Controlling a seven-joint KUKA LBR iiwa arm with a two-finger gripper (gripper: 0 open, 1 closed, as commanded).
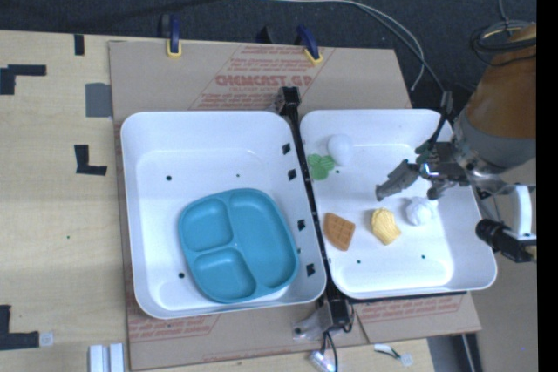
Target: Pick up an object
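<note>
The right bin [436, 274] holds several small items: a white ball [340, 148], a green piece [320, 165], an orange waffle-like square [339, 231], a yellow lump [384, 225] and a small white object [420, 211]. My gripper [412, 186] hangs over the right half of this bin, open, with its fingers spread. One finger [392, 181] points left, above the yellow lump. The other sits just above the small white object. Nothing is between the fingers.
A blue divided plate [237, 244] lies in the left bin [144, 152]. A black divider with clips [301, 179] runs between the two bins. The arm's grey body with its orange band [506, 100] stands over the right bin's right rim.
</note>
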